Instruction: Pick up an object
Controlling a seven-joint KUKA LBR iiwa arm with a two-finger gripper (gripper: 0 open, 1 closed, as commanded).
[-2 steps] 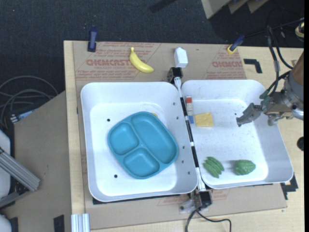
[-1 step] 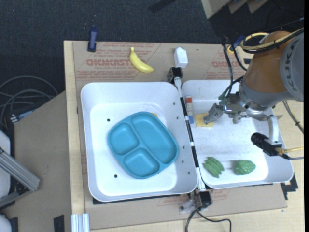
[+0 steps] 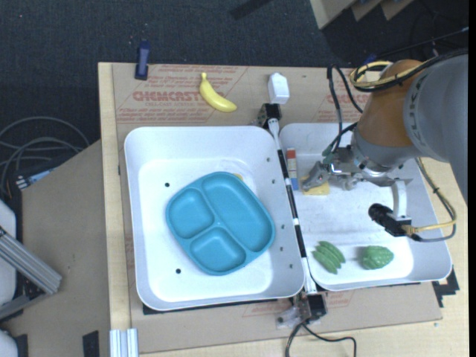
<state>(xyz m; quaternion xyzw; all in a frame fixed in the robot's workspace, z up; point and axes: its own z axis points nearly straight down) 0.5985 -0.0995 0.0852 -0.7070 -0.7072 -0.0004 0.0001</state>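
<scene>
Left bin: you see a blue plastic plate with three sections (image 3: 219,221) lying flat in the left white bin (image 3: 141,199).
Table top: a small yellow toy banana (image 3: 216,96) lies on the table (image 3: 171,95), outside both bins, out of play.
Claw: your claw (image 3: 321,177) is low in the right white bin (image 3: 424,266), right at a small yellow piece (image 3: 320,189), likely your target. You cannot tell if it grips.
Front right: two green leafy toys (image 3: 329,256) lie apart, free to grab.
</scene>
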